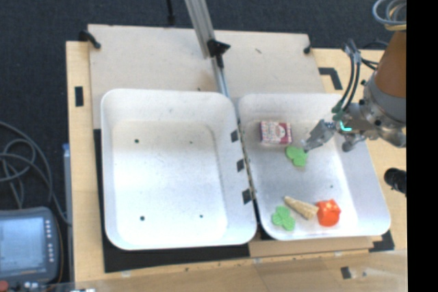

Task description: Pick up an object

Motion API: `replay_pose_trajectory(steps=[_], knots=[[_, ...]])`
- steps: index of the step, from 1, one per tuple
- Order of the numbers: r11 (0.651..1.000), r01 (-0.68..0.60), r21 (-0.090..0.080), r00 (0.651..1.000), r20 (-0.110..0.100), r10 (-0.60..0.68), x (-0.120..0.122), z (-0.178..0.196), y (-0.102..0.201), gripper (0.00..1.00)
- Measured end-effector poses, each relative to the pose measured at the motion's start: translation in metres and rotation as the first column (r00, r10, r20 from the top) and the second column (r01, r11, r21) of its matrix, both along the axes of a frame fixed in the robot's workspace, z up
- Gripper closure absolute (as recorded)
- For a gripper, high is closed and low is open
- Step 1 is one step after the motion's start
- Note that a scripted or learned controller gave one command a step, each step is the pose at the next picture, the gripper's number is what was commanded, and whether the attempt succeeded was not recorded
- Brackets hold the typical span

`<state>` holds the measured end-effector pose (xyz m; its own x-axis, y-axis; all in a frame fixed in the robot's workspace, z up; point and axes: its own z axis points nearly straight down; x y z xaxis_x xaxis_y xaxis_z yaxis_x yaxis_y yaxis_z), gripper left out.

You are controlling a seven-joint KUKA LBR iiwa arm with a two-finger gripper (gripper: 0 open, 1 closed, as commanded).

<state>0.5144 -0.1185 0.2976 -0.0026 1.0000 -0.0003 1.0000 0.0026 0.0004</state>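
Camera view: claw (327, 133) over right bin (356, 167), beside green piece (297, 156).

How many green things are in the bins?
2, both in the right bin. One green piece lies mid-bin, just below the gripper. The other green piece sits near the front edge, beside the cone-shaped thing.

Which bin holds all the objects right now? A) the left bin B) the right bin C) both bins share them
B: the box, both green pieces, the cone and the red piece all lie in the right bin.
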Motion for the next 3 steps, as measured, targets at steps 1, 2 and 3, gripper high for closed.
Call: replay_pose_trajectory(steps=[1,2,3], knots=[[1.0,0.003,-0.001,1.0,0.004,-0.003,0.0,0.002,0.0,0.0],[1.0,0.005,-0.002,1.0,-0.003,-0.005,-0.001,-0.052,-0.012,0.0],[1.0,0.004,-0.002,1.0,-0.003,-0.004,0.001,-0.095,-0.017,0.0]])
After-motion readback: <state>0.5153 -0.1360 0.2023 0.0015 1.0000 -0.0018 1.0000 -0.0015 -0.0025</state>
